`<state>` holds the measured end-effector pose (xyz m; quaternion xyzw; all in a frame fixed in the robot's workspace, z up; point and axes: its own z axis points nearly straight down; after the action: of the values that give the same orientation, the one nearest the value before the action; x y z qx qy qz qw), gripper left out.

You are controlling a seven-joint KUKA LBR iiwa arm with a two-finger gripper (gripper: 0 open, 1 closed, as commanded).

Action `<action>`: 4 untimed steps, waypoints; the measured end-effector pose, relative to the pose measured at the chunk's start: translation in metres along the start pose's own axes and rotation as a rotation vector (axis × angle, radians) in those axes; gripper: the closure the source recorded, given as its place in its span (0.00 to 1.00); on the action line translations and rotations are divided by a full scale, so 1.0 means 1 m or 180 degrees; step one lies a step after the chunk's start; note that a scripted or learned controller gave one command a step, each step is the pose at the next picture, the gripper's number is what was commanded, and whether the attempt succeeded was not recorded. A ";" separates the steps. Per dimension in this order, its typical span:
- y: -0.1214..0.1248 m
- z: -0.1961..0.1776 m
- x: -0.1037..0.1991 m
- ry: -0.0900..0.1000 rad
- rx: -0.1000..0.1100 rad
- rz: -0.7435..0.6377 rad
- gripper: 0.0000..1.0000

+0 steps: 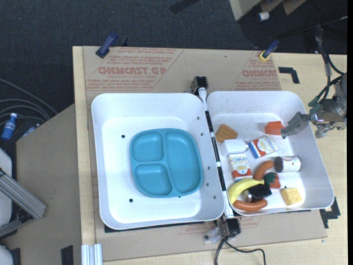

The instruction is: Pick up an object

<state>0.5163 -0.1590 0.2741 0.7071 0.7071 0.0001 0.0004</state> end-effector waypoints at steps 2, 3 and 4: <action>0.083 0.186 -0.056 0.0018 -0.0013 -0.0010 0.00; 0.104 0.189 0.002 0.0000 -0.0009 -0.0004 0.00; 0.104 0.179 0.002 -0.0001 -0.0008 -0.0004 1.00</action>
<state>0.6203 -0.1572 0.0950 0.7067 0.7075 0.0008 0.0013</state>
